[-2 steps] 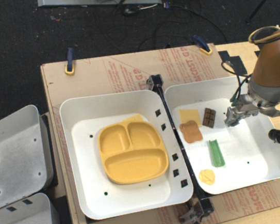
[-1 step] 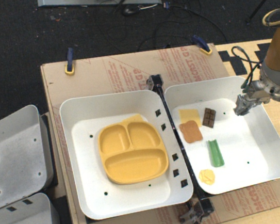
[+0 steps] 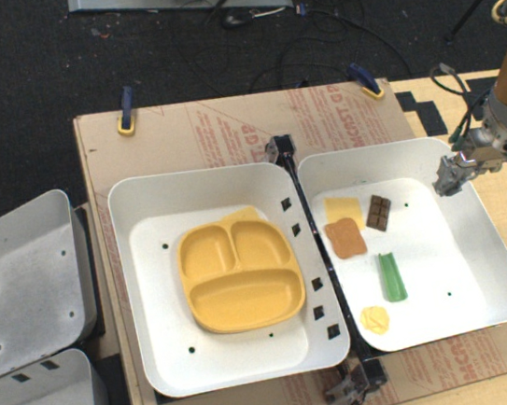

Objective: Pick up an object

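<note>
A: Camera view first: where does the pick stand?

B: Not begun, as I judge it. The gripper hangs at the far right rim of the right bin, with nothing between it and the rim that I can make out. Whether it is spread or closed I cannot tell; it is too small and dark here. Everything is left: choose a piece, descend, close, lift.

A: What lies within reach?

B: All to the left of the gripper and nearer the camera. A brown chocolate bar is closest, then a yellow cheese slice with a brown toast-like piece touching its lower edge. Further down lie a green stick and a small yellow round piece.

A: Which way do the long ones point?

B: The green stick's long axis runs nearly straight from the far side toward the camera. The chocolate bar runs likewise, leaning slightly.

A: And the other bin?

B: The left bin holds a yellow divided tray, well apart from the gripper.
</note>
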Robot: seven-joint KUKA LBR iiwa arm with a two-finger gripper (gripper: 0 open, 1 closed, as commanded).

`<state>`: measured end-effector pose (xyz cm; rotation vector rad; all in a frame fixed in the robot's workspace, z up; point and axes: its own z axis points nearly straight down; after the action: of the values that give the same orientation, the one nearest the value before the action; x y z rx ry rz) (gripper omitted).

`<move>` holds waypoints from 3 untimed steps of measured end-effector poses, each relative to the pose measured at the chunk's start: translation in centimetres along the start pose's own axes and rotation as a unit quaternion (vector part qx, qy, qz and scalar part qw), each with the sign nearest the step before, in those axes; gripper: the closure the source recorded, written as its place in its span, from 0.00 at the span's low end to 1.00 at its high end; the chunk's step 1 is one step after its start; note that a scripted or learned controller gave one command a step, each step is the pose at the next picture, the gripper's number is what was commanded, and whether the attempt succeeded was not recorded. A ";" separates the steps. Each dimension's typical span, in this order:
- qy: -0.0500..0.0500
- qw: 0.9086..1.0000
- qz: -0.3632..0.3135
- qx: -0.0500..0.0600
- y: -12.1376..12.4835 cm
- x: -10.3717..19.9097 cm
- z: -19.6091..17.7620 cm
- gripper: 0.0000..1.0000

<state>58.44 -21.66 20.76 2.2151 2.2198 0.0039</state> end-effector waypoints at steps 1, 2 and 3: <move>0.000 1.000 0.000 0.000 0.2 0.4 -4.4 1.00; 0.002 1.000 -0.003 0.002 0.5 5.1 -5.0 1.00; 0.002 1.000 -0.003 0.003 1.3 11.0 -5.3 1.00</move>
<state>59.67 -10.67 26.07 2.2128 2.2309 0.0014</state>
